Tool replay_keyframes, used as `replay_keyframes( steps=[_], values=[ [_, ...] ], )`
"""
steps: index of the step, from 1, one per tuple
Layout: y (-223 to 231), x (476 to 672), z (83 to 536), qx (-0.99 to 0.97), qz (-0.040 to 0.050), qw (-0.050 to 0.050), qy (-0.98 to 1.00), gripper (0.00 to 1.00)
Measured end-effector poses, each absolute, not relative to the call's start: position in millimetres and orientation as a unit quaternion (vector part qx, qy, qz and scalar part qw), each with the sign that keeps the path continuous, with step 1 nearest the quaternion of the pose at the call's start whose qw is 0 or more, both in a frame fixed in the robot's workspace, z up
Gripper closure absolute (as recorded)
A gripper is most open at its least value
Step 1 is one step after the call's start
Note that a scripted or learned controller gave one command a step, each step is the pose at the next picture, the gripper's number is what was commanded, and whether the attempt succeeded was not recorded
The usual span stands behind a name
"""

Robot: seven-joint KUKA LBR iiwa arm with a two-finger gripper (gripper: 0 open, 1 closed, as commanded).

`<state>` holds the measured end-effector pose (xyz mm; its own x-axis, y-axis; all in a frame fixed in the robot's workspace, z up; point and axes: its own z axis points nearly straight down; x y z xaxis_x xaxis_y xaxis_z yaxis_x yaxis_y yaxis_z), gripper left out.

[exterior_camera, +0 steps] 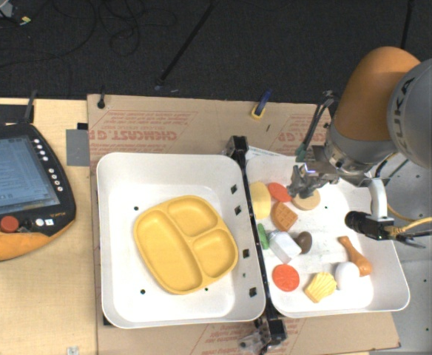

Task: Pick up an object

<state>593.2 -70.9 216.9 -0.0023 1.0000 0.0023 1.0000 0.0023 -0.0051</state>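
Centrally in the right-hand shallow white bin (393, 291), a loose cluster of small toy food pieces is seen, and no single one is marked out as the object to be picked. Nearest the gripper, a small tan round disc (308, 200) lies on the bin floor, directly beneath the two-finger gripper (302, 186). Whether the fingers are spread or closed cannot be told, as they are dark and partly hidden, and nothing can be seen held between them. Just left of the disc, a red-orange rounded piece (279, 192) and a pale yellow rounded piece (260, 199) are placed against the bin's left wall. Below them, a brown waffle-like square (283, 216) is seen, then a white block with a green end (279, 244) and a dark brown mushroom-shaped piece (302, 241). Further toward the front, a flat red-orange disc (285, 277), a yellow ridged shell-shaped piece (320, 287), a white egg-shaped piece (346, 274) and a tan drumstick-shaped piece (354, 254) are spread out.

The grey arm with its orange band (375, 87) is seen reaching in from the right, above the bin's far corner.

The left-hand shallow white bin (127, 176) is occupied by a yellow plastic plate with three compartments (185, 242). Well apart on the left, a black and orange control pendant with a screen (20, 191) is laid on the bench.
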Motion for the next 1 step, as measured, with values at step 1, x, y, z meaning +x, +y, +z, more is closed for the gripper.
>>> replay_keyframes(
  steps=[1],
  values=[
    [-71.0,585.7,223.9,-0.708,0.0008,0.002,-0.706,1.0]
  ],
)
